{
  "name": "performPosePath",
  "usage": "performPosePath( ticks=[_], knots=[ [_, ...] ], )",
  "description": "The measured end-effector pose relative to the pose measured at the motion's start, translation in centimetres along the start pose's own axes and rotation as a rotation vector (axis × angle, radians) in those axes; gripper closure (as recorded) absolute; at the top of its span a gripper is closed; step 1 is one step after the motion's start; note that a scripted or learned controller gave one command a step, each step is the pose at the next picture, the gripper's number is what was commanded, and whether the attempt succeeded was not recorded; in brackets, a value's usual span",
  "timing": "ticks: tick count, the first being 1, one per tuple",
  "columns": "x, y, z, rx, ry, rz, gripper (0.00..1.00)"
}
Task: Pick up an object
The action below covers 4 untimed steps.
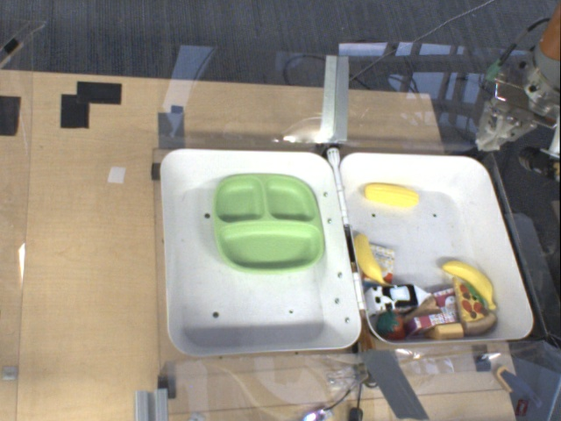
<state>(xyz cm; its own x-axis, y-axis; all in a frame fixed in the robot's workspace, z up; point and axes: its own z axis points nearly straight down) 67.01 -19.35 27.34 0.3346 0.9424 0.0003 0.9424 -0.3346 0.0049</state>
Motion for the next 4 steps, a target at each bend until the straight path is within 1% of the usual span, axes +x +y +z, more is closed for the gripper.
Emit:
performPosePath(
  ticks=[1,2,3,4],
  knots=[
    [0.0,0.0,0.0,0.000,0.000,-0.001,0.00],
    [4.8,-1.8,11.9,0.002,0.001,-0.018,0.00],
    [9.3,-4.9,17.8,-0.004,0.003,-0.107,0.00],
    [6.9,-11.6,18.3,-0.008,0.003,-0.268,0.00]
  ],
)
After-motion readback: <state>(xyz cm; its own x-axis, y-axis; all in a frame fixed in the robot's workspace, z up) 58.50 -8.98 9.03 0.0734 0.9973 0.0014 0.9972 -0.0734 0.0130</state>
